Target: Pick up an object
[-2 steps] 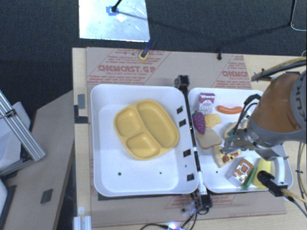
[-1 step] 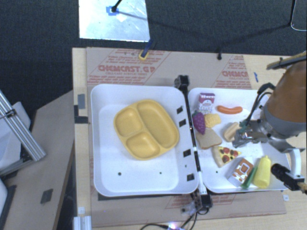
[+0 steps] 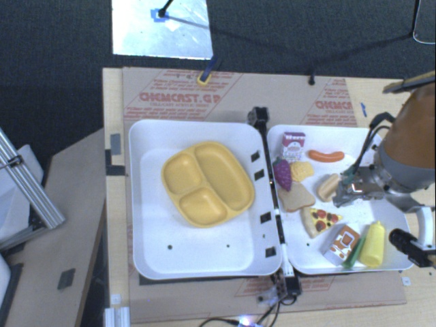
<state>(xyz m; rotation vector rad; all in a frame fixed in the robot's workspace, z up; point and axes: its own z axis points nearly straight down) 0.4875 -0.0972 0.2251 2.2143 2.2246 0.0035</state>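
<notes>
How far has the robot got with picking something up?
Nothing looks picked up yet. The gripper hovers low over the right bin, beside the bread roll. The hot dog, pizza slice and mustard bottle lie there. Grasping and lifting remain.

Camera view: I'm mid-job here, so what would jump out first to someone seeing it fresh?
The yellow divided plate stands out first, lying alone in the left bin. Next comes the cluster of toy food in the right bin: a sausage near the back, a purple grape bunch by the divider and a yellow bottle near the front. The arm's pincer hangs over that bin, near the bread roll.
</notes>
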